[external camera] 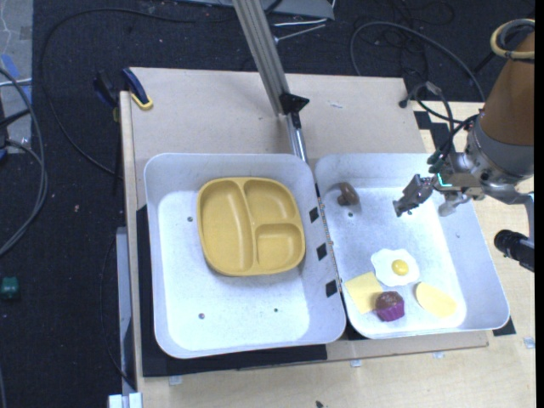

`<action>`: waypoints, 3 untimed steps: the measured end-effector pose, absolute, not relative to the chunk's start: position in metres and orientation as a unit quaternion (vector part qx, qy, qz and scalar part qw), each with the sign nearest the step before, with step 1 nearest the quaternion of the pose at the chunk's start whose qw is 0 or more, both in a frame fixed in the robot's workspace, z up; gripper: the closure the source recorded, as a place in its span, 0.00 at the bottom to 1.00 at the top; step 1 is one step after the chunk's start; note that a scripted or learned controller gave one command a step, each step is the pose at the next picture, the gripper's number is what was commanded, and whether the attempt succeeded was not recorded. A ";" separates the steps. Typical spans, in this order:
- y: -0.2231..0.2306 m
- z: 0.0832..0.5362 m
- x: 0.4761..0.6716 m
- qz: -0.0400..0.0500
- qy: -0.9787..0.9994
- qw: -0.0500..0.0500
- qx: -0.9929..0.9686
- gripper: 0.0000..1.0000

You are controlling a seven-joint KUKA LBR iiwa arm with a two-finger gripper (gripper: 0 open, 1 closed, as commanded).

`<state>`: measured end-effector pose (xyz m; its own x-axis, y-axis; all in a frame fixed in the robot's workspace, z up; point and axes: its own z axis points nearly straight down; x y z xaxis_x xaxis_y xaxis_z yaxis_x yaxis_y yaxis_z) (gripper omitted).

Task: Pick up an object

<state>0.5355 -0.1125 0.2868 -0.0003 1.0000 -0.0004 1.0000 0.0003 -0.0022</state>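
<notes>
So nothing is picked yet: the gripper (pixel 406 201) hovers over the right bin (pixel 476 270), fingers slightly apart and bare. The mushroom (pixel 346 195) lies just left of them; egg (pixel 397 267), cheese (pixel 364 291), and plum (pixel 390 306) sit below them, nearer the camera

Yellow divided plate (pixel 252 226) in the left bin (pixel 170 313), fried egg (pixel 397 267), cheese slice (pixel 364 291), purple toy (pixel 390 306), brown piece (pixel 347 195) in the right bin (pixel 476 270), gripper (pixel 411 198) above it
</notes>
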 end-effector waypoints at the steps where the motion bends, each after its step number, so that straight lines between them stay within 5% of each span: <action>1: -0.113 0.288 0.536 0.000 -0.707 0.000 -0.707 0.00; 3: -0.112 0.163 0.543 0.002 -0.707 0.002 -0.707 0.00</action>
